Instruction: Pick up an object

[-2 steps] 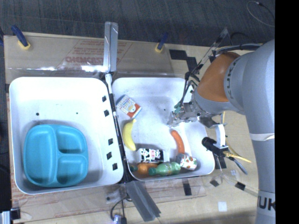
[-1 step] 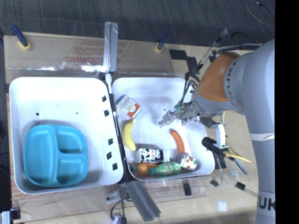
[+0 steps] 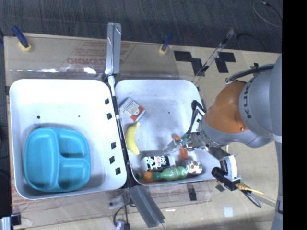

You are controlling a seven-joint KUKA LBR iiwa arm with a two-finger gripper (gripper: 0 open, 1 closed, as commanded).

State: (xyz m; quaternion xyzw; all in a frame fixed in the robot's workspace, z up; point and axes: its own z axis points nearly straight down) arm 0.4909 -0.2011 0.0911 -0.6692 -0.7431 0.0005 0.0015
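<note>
My gripper (image 3: 179, 146) hangs low in the right bin (image 3: 158, 87), near its front right part. Under it lies a small orange piece (image 3: 183, 152), partly hidden by the gripper. In front of it lie a black-and-white patterned box (image 3: 157, 162), a green bottle (image 3: 169, 173) on its side, a small orange ball (image 3: 148, 176) and a colourful can (image 3: 194, 167). A yellow banana (image 3: 132, 138) lies by the bin's left wall. Behind the banana sits a small white, blue and red carton (image 3: 131, 109).
The left bin (image 3: 57, 90) holds a blue divided plate (image 3: 57, 159). A metal divider (image 3: 113, 47) runs between the bins. The arm's grey and orange body (image 3: 235, 114) covers the right bin's right rim.
</note>
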